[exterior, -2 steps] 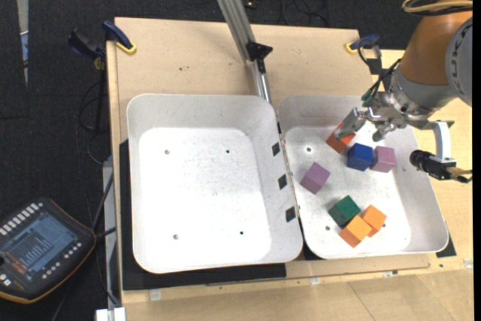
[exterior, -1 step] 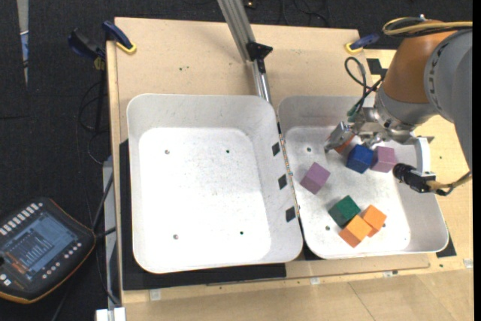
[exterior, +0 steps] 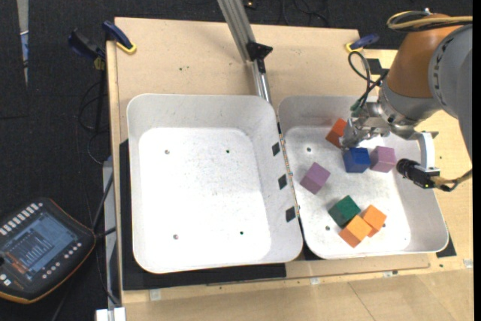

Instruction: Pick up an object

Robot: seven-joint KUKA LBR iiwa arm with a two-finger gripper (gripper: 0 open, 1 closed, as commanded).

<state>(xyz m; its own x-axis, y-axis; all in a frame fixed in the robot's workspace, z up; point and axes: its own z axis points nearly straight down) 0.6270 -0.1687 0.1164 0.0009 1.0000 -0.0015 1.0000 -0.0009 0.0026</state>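
Observation:
My gripper (exterior: 361, 134) hangs low over the back of the right bin (exterior: 421, 243), at the end of the grey arm with the orange band (exterior: 421, 64). Just in front of it lies a blue cube (exterior: 356, 160), with a light purple cube (exterior: 383, 158) touching its right side. A red-orange cube (exterior: 336, 133) sits just left of the gripper. Nearer the bin's middle is another purple cube (exterior: 315, 177). Toward the front lie a green cube (exterior: 345, 210) and two orange cubes (exterior: 373, 218) (exterior: 353, 231) close together.
The left bin (exterior: 139, 113) adjoins the right one along a shared rim. A slanted metal pole (exterior: 234, 7) ends at the back between the bins. Blue clamps (exterior: 114, 32) grip the bench's back edge. A teach pendant (exterior: 34, 248) lies off the bench's lower left.

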